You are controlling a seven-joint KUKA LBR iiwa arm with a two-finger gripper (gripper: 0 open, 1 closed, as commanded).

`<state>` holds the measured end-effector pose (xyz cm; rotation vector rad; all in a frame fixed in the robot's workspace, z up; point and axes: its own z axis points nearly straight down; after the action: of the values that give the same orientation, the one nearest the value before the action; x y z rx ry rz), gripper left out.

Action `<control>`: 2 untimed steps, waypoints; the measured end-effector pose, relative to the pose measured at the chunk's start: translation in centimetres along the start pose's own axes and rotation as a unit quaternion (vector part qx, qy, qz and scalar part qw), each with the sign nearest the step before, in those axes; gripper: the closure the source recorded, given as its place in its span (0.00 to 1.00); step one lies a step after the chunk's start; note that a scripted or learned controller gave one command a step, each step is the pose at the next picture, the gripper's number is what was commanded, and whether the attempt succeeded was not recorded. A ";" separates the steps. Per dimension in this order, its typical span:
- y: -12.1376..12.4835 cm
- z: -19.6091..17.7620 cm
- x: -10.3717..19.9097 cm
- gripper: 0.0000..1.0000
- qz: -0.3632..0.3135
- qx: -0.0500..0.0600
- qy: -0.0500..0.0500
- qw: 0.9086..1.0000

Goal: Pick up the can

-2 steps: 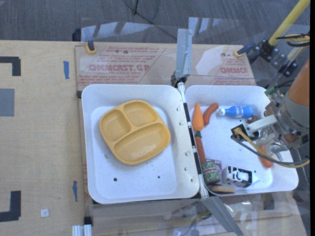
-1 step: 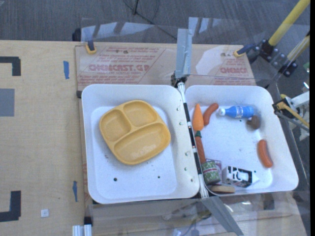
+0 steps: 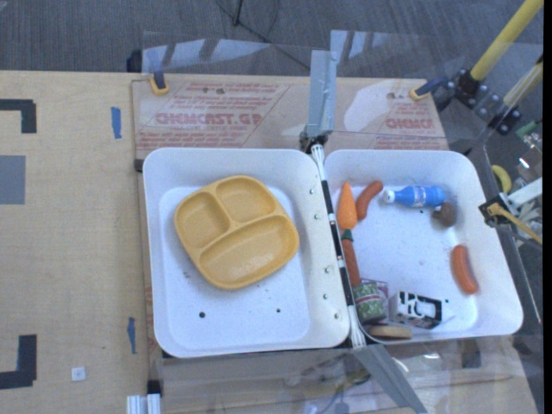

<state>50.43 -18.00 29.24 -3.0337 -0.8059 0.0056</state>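
Observation:
The can (image 3: 371, 301) is small, with a green patterned label. It lies in the near left corner of the right bin (image 3: 405, 253), close against the divider between the two bins. A white and black box (image 3: 420, 309) lies just to its right, and a flat tan piece (image 3: 388, 332) rests at the bin's front rim below it.
The right bin also holds a carrot (image 3: 346, 207), a long red stick (image 3: 350, 261), two sausages (image 3: 369, 197) (image 3: 466, 269), a blue bottle (image 3: 417, 197) and a brown lump (image 3: 445, 215). A yellow divided plate (image 3: 237, 229) sits in the left bin (image 3: 233, 322).

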 end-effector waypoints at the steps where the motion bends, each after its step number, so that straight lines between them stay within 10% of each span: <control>1: -8.8 4.3 2.1 1.00 0.040 0.000 0.000 0.999; 2: -5.6 -8.6 0.3 1.00 -0.034 -0.001 0.000 0.999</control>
<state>48.00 -13.00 37.83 -3.0064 -0.9093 0.0037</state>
